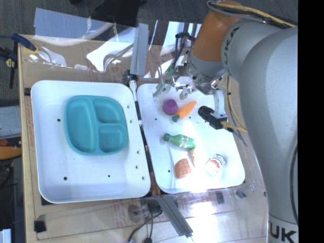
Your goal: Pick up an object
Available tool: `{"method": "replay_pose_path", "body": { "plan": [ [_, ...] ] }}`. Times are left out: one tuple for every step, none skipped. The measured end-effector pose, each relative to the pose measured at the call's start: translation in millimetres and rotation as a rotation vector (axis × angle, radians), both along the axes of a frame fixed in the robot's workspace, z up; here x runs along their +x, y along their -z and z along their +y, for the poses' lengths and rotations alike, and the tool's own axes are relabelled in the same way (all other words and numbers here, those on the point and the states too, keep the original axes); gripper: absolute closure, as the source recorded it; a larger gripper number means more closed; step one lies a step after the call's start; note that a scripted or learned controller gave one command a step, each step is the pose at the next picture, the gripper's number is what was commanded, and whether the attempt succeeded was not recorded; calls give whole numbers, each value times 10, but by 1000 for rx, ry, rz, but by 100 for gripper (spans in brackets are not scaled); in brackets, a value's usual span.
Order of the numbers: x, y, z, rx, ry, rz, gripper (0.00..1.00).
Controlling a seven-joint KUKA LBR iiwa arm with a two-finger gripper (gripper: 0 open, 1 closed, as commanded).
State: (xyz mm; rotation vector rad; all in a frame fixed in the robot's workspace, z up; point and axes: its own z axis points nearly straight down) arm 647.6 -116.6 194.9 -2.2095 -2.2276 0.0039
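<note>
Far to the left of the gripper (173, 87), in the left-hand shallow white bin (45, 176), lies a teal plastic plate with three compartments (96, 124). The gripper itself hovers at the far edge of the right-hand white bin (230, 178), and whether it is open or closed, or has hold of anything, cannot be told. Just below it sit a small purple ball (170, 106) and an orange toy carrot (184, 110), side by side; further below lie a green plastic bottle (179, 140), an orange-brown toy pastry (183, 168) and a white can with a red label (214, 164).
</note>
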Motion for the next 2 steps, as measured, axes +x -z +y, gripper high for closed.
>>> {"method": "replay_pose_path", "body": {
  "plan": [
    [84, 769, -761, 1, -118, 0, 0],
    [-113, 1019, -419, -1, -153, -5, 0]
  ]
}}
